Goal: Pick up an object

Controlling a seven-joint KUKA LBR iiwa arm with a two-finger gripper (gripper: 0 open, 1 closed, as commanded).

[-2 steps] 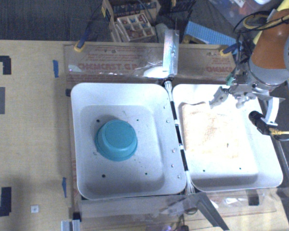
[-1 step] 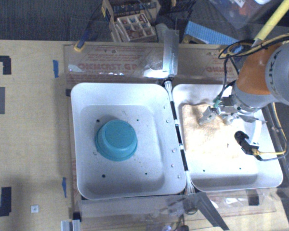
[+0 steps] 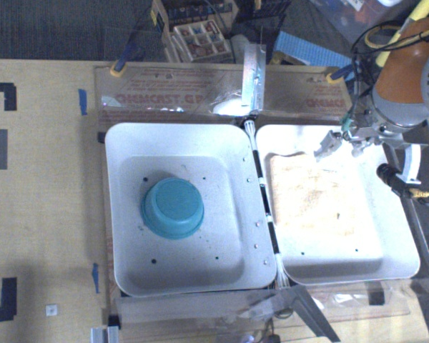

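Camera view puts the one thing worth picking, a round teal plastic bowl (image 3: 173, 206) lying upside down, on the floor of the left shallow white bin (image 3: 129, 145), a little left of that bin's middle and well clear of all four walls. My claw (image 3: 337, 141) hangs well apart from it, over the far edge of the right shallow white bin (image 3: 393, 263), with my grey arm and its orange band (image 3: 402, 77) coming in from the right. Whether my claw is apart or together I cannot tell; at this slant it is a small blur of metal.

I judge the bowl light and stiff, a moulded piece that will not give under a squeeze and is unlikely to break. Its skin looks smooth and a bit glossy, so I expect it to be slippery. Lying mouth down, it offers no rim to hook; the rounded base faces up at me and the wall flares outward toward the bin floor. The lip pressed against the floor would be hard to get under. My best hold, I think, is straddling the raised base from above and closing across its narrower upper part, centred so it does not squirt sideways. A pinch off-centre would likely tip or skate it across the bin
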